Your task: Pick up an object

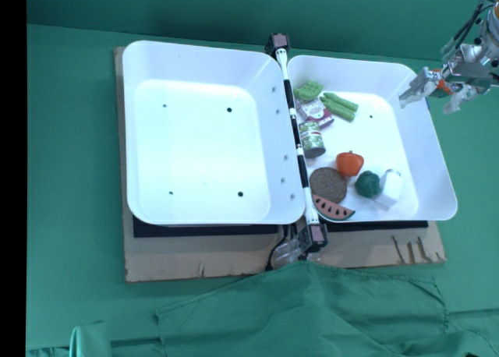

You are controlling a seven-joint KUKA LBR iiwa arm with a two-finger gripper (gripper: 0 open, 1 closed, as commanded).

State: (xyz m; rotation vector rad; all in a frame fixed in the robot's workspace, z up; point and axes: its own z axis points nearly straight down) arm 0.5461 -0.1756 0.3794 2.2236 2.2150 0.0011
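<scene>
The left bin (pixel 204 137) sits at the table's left side. In the right bin (pixel 425 157), along its left wall, lie a light green block (pixel 309 89), a red packet (pixel 316 110), a small can (pixel 312 139), a brown disc (pixel 328 184) and a watermelon slice (pixel 334 208). Further right are green pods (pixel 341 105), an orange pepper (pixel 349 163), a dark green ball (pixel 368 183) and a white piece (pixel 389 188). The tool (pixel 437 93) hangs released, fingers spread, over the bin's far right corner, grasping nothing.
</scene>
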